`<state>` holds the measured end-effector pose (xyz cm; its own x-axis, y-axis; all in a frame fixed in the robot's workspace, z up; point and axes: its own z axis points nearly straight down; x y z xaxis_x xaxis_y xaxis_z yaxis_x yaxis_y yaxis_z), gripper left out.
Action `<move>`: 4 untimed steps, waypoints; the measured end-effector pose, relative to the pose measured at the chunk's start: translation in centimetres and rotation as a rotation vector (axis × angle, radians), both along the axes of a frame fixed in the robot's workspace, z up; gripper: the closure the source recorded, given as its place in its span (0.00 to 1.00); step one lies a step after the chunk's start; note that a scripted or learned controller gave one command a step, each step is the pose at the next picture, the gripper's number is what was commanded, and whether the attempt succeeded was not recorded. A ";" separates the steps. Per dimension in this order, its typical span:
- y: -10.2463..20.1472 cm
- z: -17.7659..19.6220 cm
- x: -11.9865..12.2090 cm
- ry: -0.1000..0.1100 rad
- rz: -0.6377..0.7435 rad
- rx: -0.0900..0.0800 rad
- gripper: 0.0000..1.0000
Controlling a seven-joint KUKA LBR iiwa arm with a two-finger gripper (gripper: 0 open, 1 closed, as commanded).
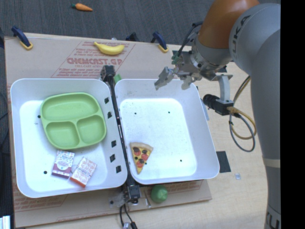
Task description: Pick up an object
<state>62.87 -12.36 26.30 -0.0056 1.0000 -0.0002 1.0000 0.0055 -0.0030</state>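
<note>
Arm: grey with an orange band above the wrist, reaching in from the right, wrist over the far right corner of the right bin.
Gripper: hanging above the far rim of the right bin; nothing seen between the fingers; spread or pressed together cannot be told from this slant.
Right bin: shallow, white, holding a pizza slice.
Pizza slice: lying flat near the left near corner of the right bin, point toward the near rim, well apart from the gripper.
Left bin: shallow, white, touching the right bin along a black clipped seam.
Green plate: three compartments, lying in the far half of the left bin.
Two packets: red and white, side by side in the near part of the left bin, just near of the green plate.
Banana: yellow, on the printed cardboard beyond the left bin.
Green ball: on the cardboard just near of the right bin.
Carrot: orange, on the dark floor far beyond the bench.
Clamps: blue and yellow, at the far edge of the cardboard.
</note>
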 end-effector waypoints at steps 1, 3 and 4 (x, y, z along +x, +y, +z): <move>-2.2 -15.7 2.7 0.003 0.000 0.000 0.00; -2.2 -14.5 2.8 0.001 0.002 -0.001 0.00; 0.1 -17.1 2.7 0.002 0.002 -0.001 0.00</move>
